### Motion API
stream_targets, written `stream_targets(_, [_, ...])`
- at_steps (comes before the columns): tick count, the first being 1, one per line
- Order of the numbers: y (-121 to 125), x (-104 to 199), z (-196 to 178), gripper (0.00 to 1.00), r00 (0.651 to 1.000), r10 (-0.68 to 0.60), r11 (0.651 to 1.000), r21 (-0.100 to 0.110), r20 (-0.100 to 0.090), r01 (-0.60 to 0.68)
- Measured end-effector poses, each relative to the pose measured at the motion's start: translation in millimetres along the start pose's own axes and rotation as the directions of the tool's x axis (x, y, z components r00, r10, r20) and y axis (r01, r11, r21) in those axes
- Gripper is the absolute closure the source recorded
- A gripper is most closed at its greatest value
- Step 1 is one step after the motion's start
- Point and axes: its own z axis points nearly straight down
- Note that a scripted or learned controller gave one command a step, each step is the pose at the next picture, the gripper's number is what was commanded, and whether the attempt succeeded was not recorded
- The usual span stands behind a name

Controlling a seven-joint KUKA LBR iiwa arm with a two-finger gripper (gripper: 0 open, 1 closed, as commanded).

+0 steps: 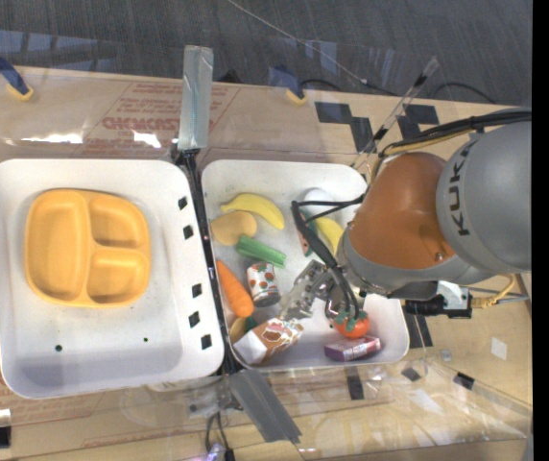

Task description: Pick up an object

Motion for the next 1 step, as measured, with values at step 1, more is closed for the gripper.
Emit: stream_targets(1, [-1.2, -25.7, -118.8, 1.00, 0.972, 0.233, 0.972, -0.002, 0.008, -0.233])
